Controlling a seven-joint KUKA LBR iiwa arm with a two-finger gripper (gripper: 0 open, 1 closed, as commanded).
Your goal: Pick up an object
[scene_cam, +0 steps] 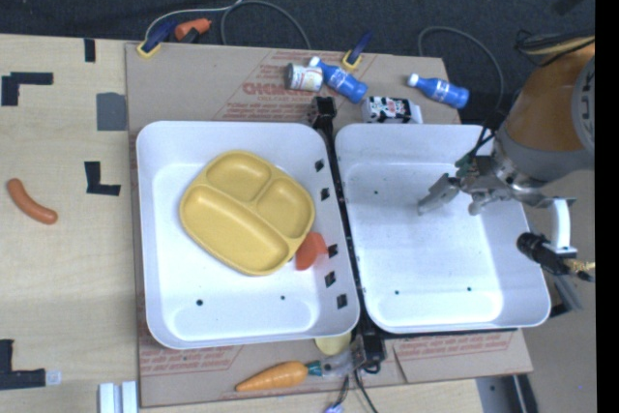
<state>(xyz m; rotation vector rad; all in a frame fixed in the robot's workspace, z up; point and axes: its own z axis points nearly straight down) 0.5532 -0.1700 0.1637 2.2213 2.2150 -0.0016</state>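
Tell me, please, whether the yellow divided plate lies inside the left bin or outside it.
Inside. The yellow divided plate lies flat on the floor of the left bin, within its white rim, compartments facing up.

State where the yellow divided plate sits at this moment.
The yellow divided plate lies in the left white bin in the camera view, with a small orange-red object touching its lower right edge.
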